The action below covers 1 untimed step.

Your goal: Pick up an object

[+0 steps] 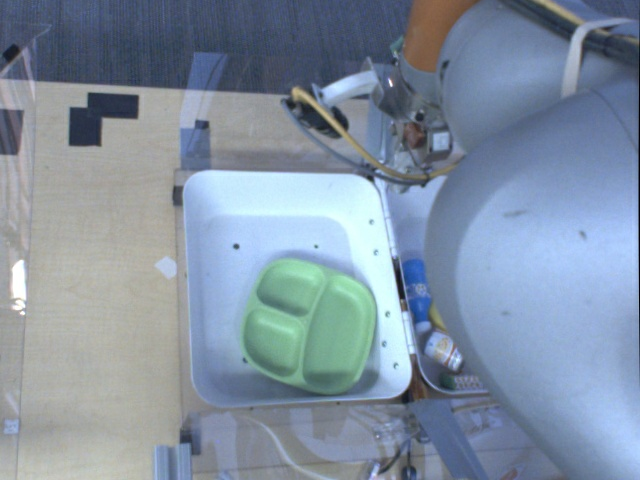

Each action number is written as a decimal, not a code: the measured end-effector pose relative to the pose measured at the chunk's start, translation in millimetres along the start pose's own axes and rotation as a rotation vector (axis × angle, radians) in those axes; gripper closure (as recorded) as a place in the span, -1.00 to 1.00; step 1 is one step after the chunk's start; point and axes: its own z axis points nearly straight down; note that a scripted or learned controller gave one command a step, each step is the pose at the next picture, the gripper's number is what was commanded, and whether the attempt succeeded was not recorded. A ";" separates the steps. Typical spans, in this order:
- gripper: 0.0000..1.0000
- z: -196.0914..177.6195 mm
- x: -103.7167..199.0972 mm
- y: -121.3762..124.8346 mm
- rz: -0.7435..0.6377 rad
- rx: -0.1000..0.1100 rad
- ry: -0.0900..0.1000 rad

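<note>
A light green divided plate [308, 325] lies in the left white bin [215, 218], toward its front right corner. In the right bin [425, 373], a blue tube-like object [415, 286] and a small bottle with a yellow and red label [442, 350] lie along the left wall. My gripper [415, 150] hangs over the back left corner of the right bin, behind the blue object, with yellow and white cables around it. The big grey arm covers most of the right bin.
The wall between the two bins [393, 268] runs just left of the blue object. Black markers [100, 116] sit on the wooden bench at the far left. A clear plastic panel [15, 168] stands along the left edge.
</note>
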 end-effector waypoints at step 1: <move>1.00 -11.9 1.0 0.3 -0.001 0.001 0.005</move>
